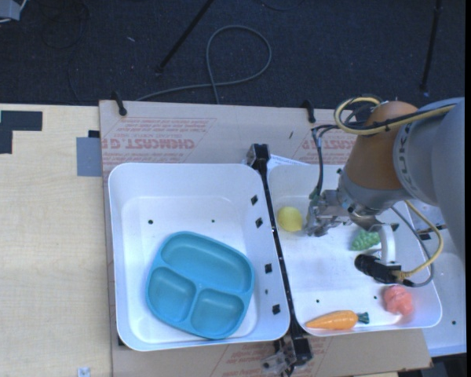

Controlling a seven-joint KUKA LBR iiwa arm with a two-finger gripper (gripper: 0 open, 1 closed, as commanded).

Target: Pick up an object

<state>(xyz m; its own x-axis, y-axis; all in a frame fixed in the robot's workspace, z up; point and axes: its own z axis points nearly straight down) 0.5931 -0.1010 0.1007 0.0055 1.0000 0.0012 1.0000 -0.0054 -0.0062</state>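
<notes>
Bench, right bin (424,320) | end effector (319,220) just beside yellow ball (290,219) | finger state: cannot tell

The pincer (320,222) hangs low in the right bin (298,181), just beside a yellow ball (290,218).

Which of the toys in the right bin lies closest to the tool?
The yellow ball, just left of the tool. The green toy sits farther off to its right, and the carrot and pink toy lie near the bin's front edge.
</notes>
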